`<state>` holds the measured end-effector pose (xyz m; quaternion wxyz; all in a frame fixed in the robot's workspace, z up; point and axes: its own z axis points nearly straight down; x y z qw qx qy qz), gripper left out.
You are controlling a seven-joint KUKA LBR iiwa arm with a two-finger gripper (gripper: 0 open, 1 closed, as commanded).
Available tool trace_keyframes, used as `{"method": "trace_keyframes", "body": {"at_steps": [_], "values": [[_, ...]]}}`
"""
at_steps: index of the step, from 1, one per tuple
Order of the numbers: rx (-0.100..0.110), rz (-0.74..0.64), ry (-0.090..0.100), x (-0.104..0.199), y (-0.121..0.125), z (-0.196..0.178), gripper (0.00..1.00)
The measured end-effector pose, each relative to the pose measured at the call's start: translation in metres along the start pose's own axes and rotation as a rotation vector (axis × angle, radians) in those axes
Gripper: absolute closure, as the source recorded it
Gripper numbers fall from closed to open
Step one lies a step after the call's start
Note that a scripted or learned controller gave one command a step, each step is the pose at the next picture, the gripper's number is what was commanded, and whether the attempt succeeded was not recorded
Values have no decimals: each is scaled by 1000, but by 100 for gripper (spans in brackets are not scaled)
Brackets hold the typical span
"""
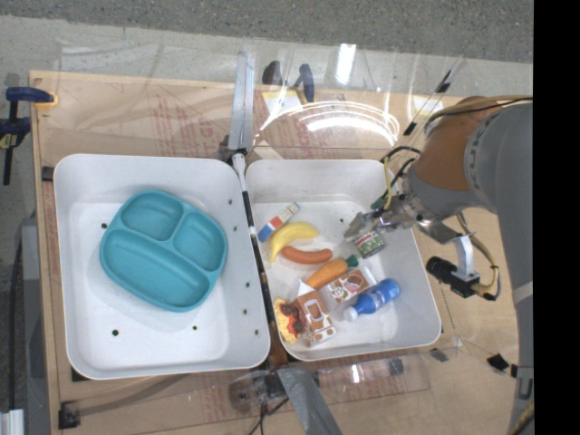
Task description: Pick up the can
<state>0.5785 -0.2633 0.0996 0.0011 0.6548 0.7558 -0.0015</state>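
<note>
the left bin [72,270] holds a teal divided plate [163,249]. over the right bin [412,311], near its right wall, the gripper [370,232] is clamped on the can [370,242], lifted above the banana [292,236] and sausage [306,256].

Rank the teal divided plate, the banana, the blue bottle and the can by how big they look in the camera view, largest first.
1. Teal divided plate, by far.
2. Banana and blue bottle: these look about alike, so I won't rank them.
3. Can, smallest, though the gripper partly covers it.
</note>
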Motion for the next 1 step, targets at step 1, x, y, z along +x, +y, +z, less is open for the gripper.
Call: {"method": "trace_keyframes", "body": {"at_steps": [1], "values": [[-3,83,1,1,-1,-120,100]]}}
